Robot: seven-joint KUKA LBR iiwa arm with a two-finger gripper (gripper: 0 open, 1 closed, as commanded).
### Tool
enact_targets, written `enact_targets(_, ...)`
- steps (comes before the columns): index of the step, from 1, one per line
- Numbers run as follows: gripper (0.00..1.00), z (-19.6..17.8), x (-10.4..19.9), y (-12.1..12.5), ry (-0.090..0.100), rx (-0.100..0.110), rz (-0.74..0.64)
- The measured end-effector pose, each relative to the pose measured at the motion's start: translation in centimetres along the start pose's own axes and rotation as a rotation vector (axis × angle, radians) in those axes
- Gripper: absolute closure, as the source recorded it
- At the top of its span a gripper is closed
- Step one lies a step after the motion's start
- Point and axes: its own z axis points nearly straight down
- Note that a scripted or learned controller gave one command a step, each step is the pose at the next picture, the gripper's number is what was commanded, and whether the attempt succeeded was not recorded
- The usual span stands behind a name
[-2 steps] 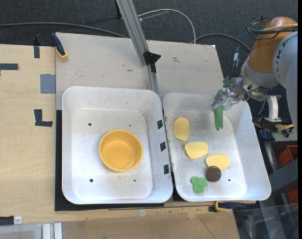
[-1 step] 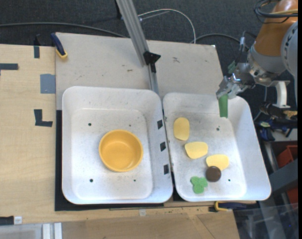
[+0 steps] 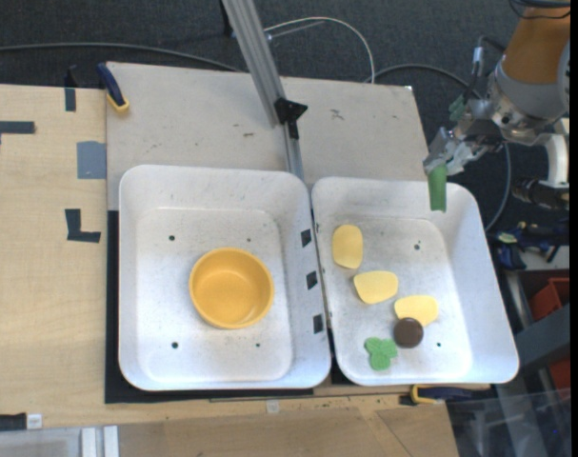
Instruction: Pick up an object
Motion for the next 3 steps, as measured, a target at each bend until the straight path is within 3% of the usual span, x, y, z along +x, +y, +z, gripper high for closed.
enact_targets(3, 1.00, 0.5, 16.0, -3.6, 0.003, 0.007, -0.004)
